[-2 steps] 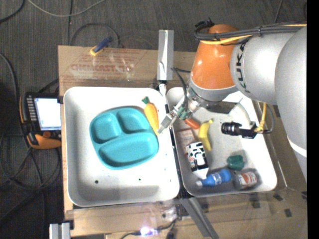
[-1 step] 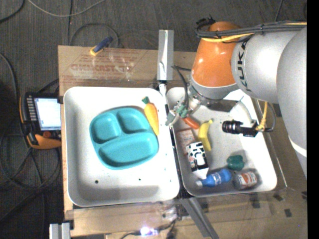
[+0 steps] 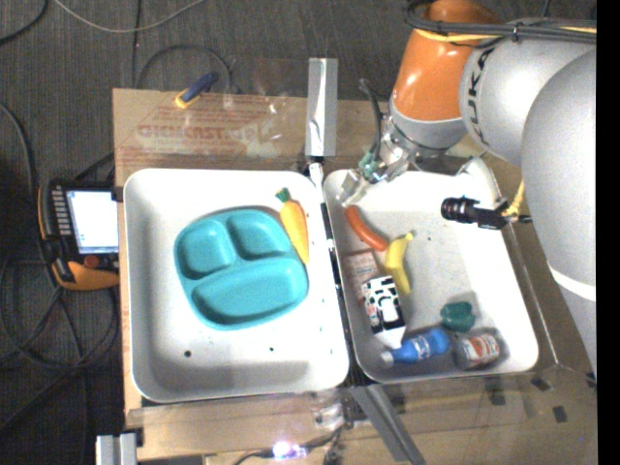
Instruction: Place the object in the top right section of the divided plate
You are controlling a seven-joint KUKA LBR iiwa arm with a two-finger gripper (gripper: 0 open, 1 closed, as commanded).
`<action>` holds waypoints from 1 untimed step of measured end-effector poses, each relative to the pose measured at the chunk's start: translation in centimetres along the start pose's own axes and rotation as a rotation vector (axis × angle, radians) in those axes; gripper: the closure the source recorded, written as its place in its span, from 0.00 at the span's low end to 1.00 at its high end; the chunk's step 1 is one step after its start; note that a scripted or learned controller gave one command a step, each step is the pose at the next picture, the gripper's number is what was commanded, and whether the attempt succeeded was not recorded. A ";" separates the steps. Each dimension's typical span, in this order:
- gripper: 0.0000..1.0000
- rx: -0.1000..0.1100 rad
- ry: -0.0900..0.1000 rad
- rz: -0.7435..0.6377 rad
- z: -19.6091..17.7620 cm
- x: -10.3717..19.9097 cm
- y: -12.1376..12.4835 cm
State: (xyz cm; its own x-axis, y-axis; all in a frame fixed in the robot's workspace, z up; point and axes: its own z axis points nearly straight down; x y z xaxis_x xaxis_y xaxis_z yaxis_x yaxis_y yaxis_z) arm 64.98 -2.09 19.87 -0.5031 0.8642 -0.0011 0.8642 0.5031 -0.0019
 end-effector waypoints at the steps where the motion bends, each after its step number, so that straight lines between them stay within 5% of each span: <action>1: 1.00 0.001 -0.001 -0.018 1.7 -2.4 -0.2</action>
State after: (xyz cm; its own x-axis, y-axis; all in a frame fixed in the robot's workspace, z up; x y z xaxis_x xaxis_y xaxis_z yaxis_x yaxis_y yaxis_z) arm 66.03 -4.24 18.22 -0.5188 0.8549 -0.0024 0.8549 0.5188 -0.0031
